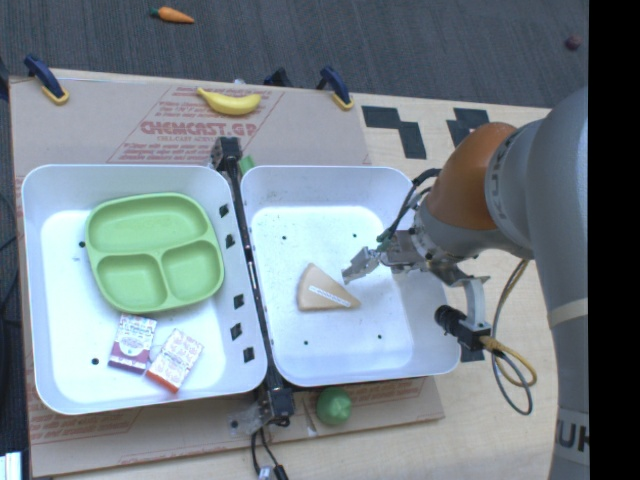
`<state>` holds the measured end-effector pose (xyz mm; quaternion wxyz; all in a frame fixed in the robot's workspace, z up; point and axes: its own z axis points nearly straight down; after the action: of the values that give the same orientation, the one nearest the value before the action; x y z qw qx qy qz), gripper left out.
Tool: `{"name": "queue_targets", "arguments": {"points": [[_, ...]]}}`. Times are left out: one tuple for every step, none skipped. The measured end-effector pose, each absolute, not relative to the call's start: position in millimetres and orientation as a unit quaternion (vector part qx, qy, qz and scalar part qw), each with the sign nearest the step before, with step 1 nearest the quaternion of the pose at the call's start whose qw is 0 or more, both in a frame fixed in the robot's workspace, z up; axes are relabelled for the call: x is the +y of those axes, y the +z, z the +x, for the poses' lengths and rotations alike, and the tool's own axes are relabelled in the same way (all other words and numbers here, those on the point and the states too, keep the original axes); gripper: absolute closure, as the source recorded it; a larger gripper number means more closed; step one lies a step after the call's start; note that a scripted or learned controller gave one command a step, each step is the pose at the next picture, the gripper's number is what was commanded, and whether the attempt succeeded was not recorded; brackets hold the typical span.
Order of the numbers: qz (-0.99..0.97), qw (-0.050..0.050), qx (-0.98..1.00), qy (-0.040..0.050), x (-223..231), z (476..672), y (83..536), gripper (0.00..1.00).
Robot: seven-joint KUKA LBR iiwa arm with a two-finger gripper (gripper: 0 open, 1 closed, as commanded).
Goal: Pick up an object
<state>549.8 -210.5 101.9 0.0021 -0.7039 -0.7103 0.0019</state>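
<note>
From the camera above, the tabletop [90, 118] carries two shallow white bins side by side. In the right white bin [395, 193] lies a tan wedge-shaped piece like a slice of cheese [324, 290], flat on the bin floor near the middle. The grey arm's hand [362, 264] reaches in from the right and sits just beside the wedge's upper right edge; whether its fingers are spread or together I cannot tell, and nothing is seen gripped. This looks like the approach step, the pick not yet made. The next move likely calls for centring over the wedge and descending before gripping. The left white bin [40, 298] holds a pale green divided plate [154, 249] and two small printed packets [155, 352]. A yellow banana [229, 100] rests on the cardboard behind.
</note>
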Motion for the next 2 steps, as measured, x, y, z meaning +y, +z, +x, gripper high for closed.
{"name": "queue_targets", "arguments": {"points": [[-0.704, 0.001, -0.71, 0.001, -195.6, 581.5, 91.8, 0.0], [-0.705, 0.001, -0.709, 0.0, -210.2, 657.0, 92.3, 0.0]]}}
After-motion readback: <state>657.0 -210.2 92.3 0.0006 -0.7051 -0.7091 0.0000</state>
